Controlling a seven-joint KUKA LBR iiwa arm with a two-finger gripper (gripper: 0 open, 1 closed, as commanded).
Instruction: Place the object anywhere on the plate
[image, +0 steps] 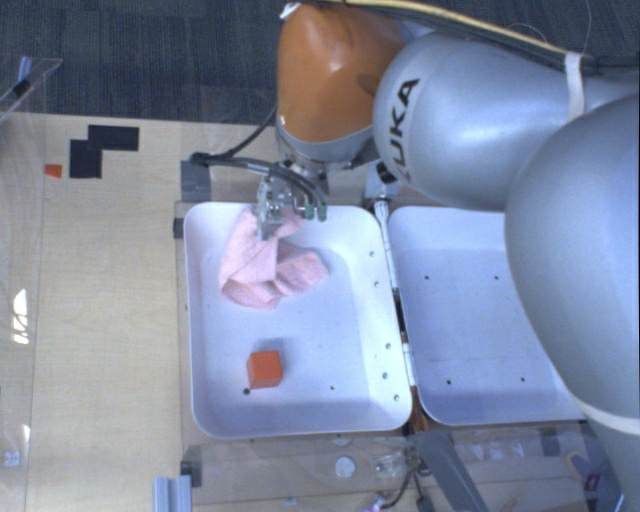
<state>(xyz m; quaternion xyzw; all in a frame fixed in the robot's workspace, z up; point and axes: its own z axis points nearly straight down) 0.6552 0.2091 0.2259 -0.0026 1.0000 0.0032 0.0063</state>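
Left bin, far end — gripper on cloth.
Small orange block (265, 369) sits near the left shallow white bin's (340, 400) front; crumpled pink cloth (268, 270) lies further back, its upper corner pinched in the two-finger gripper (272, 222) — right white bin (480, 330) adjoins.

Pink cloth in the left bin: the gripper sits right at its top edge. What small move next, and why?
Probably a short, slow lift straight up. The gripper sits at the top edge of the pink cloth, which looks drawn up toward it while the rest lies bunched on the left bin. A small rise would show whether the cloth comes along. The orange block lies apart, nearer the camera.
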